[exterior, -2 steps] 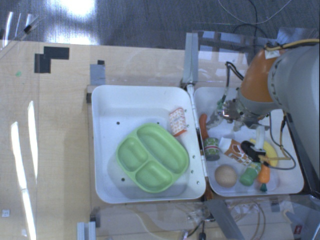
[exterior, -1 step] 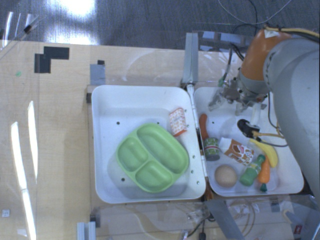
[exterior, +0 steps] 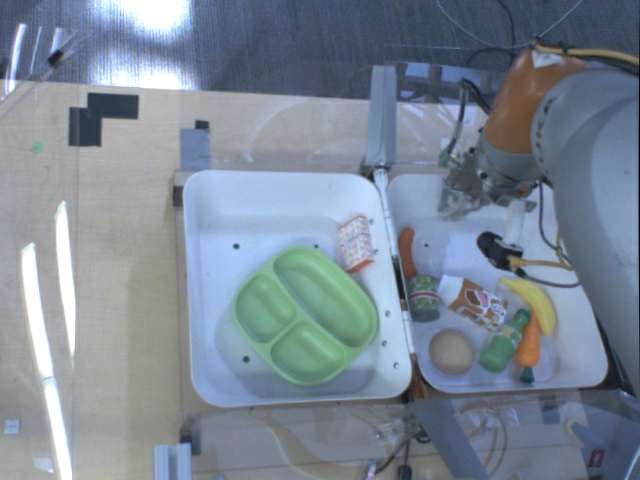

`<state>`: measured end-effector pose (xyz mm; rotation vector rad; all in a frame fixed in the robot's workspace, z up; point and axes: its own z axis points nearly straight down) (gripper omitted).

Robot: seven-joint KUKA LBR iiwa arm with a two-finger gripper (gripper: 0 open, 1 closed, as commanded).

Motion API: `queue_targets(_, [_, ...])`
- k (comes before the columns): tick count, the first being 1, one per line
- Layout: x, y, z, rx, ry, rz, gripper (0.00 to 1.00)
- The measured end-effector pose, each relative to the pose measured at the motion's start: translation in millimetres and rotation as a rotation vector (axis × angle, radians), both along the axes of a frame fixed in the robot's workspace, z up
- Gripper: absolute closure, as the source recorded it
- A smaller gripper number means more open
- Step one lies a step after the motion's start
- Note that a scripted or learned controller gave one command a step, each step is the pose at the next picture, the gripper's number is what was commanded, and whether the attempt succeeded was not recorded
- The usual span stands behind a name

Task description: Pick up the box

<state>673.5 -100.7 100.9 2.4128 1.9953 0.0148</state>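
I see the box point(exterior: 355, 243) in the left bin point(exterior: 210, 268), by its right wall, beside the green plate point(exterior: 305, 315). Long axis near vertical, slightly tilted. White carton, red print. Gripper point(exterior: 462, 200) hovers over the right bin point(exterior: 590, 368), well apart to the right; grip state: can't tell.

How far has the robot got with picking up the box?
Nothing looks done yet. The small white and red patterned box lies in the left white bin, against its right wall beside the green divided plate. The gripper is over the upper part of the right white bin, apart from the box. Left to do: cross to the left bin, grasp the box, lift it.
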Motion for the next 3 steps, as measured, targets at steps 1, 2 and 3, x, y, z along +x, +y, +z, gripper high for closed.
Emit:
queue_targets(1, [0.0, 0.4, -0.2, 0.000, 0.000, 0.001, 0.00])
queue_targets(2, [-121.2, 8.8, 9.1, 0.002, 0.011, 0.147, 0.00])
queue_targets(3, [-72.1, -0.1, -6.6, 0.002, 0.010, -0.016, 0.00])
